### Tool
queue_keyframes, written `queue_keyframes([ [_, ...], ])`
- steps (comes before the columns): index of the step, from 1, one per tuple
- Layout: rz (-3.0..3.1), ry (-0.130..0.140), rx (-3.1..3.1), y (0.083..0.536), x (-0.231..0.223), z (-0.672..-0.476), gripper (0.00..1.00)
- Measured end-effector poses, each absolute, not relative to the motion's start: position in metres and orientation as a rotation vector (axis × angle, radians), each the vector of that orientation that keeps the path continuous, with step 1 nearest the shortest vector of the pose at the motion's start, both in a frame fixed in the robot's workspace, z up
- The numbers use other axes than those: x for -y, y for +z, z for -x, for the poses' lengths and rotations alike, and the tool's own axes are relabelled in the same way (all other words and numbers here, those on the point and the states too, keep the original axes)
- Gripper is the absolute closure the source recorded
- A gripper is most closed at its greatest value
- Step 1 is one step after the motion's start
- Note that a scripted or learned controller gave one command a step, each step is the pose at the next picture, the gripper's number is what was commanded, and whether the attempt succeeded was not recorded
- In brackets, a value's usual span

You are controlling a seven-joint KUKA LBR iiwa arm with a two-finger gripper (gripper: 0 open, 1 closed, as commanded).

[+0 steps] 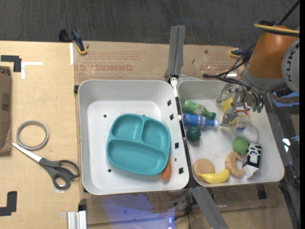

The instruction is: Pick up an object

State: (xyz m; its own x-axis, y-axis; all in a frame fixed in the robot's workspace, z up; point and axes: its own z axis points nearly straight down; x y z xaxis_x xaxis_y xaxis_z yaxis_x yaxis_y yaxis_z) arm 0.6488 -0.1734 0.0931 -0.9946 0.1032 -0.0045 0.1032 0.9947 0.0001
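Observation:
My gripper (pixel 232 107) hangs low over the back of the right bin (pixel 274 175), under the grey arm with its orange band (pixel 271 51). Right beside it are a small yellow piece (pixel 228 104) and a white and yellow packet (pixel 240 121); contact with either is unclear. To its left lie a green bottle (pixel 198 109), a blue bottle (pixel 198 121) and a dark green ball (pixel 193 134). Nearer the front are a light green ball (pixel 240 144), a black and white item (pixel 253 156), a tan ring (pixel 234 162), a tan disc (pixel 204 166) and a banana (pixel 214 176).
The left bin (pixel 90 128) holds a teal divided plate (pixel 138 144) and an orange carrot (pixel 166 171) by its front right corner. Scissors (pixel 52 166) and a tape roll (pixel 32 134) lie on the bench to the left. Cables trail from the arm.

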Motion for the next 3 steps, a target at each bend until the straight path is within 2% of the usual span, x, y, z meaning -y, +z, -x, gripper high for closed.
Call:
queue_keyframes([
  [1, -0.158, -0.003, -3.127, 0.104, 0.173, -0.651, 1.0],
  [2, 0.107, 0.0, -3.137, 0.093, 0.168, -0.574, 1.0],
  [3, 0.108, -0.001, -3.137, 0.093, 0.168, -0.574, 0.0],
])
